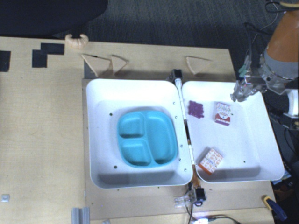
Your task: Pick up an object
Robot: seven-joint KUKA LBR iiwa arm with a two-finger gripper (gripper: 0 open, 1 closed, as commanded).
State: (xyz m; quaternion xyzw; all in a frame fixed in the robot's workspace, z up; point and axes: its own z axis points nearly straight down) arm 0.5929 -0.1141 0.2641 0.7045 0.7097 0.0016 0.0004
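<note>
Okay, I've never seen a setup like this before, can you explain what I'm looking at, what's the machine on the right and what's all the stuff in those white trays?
One camera looks down at a slant on a wooden bench holding two shallow white bins. The grey and orange machine at the right is a robot arm; its pincer hovers over the right bin's far corner. Nothing sits between its fingers. The left bin holds a blue divided plate. The right bin holds a purple lump, a small red and white packet and a small patterned box.
</note>
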